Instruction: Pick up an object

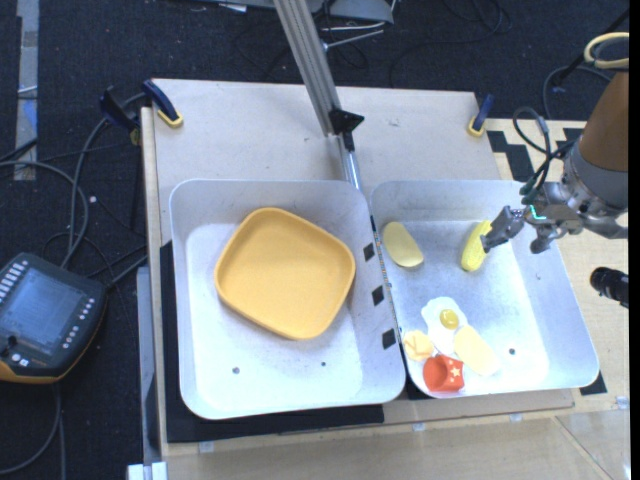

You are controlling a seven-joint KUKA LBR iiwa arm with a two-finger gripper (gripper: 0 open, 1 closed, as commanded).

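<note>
My gripper (523,232) hangs over the upper right part of the right bin (560,298); its two dark fingers stand apart with nothing between them. Just left of the left finger lies a small yellow banana-shaped piece (473,250), its upper end close to the fingertip; I cannot tell whether they touch. A pale yellow oval piece (403,245) rests near the bin's upper left. At the bin's front sits a small white plate (433,318) with a fried egg (449,319), pale cheese slices (474,350) and a red piece (443,372).
The left bin (200,368) holds a large orange-yellow square plate (286,272). A slanted metal pole (312,53) comes down to the seam between the bins. Cables run over the bench's right edge by the arm (605,158).
</note>
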